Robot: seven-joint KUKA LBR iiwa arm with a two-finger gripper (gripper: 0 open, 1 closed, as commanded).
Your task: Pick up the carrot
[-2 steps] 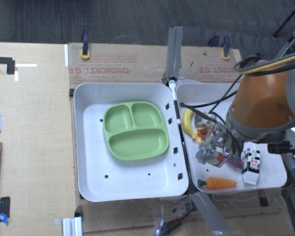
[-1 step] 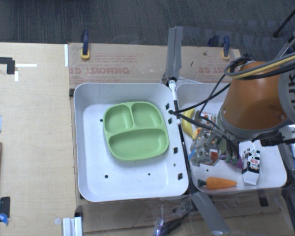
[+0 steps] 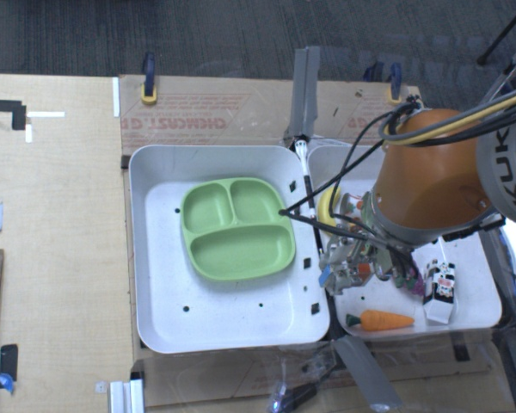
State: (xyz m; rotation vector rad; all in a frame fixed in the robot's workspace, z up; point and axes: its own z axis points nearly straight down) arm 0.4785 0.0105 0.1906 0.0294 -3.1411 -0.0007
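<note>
The orange carrot lies flat near the front edge of the right bin, its green tip pointing left. My gripper hangs over the left part of that bin, under the arm's big orange band, a little above and to the left of the carrot. Cables and the wrist clutter the view around it. Nothing shows between the gripper and the carrot touching.
A green divided plate sits in the left bin. A small white and black item lies in the right bin, just right of the carrot. A yellow curved object shows at the right bin's left wall.
</note>
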